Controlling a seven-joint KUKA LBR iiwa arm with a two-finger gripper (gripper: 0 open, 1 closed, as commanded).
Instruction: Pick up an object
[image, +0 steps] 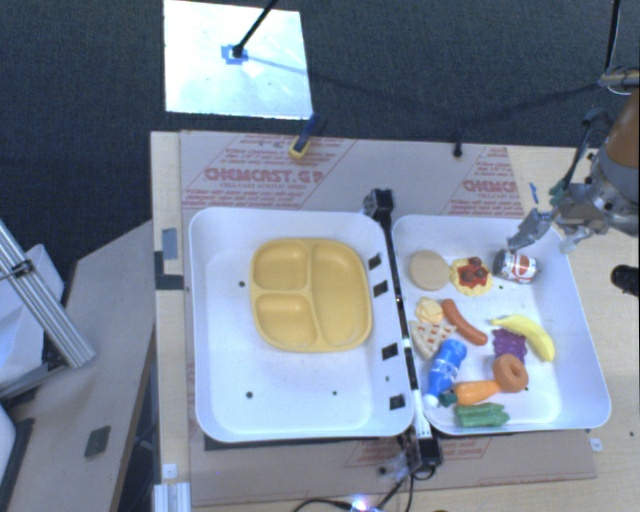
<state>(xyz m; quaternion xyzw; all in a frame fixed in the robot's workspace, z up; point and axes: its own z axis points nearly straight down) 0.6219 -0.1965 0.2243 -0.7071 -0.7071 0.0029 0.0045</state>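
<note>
The right bin (575, 330) holds several toy foods: a tan bun (430, 269), a pizza slice (471, 275), a red and white can (517, 266), a sausage (465, 322), a waffle (432, 335), a banana (530, 335), purple grapes (509, 346), a donut (511, 373), a blue bottle (446, 365), a carrot (477, 392) and a green cucumber (481, 415). My gripper (549, 238) hangs over the bin's far right corner, just above and right of the can. Its fingers are spread open with nothing between them.
The left bin (225, 390) carries a yellow divided plate (310, 293). A black hinge strip (395, 310) runs between the two bins. Cardboard (260, 170) lies under both bins, and a metal frame (40, 300) stands at the far left.
</note>
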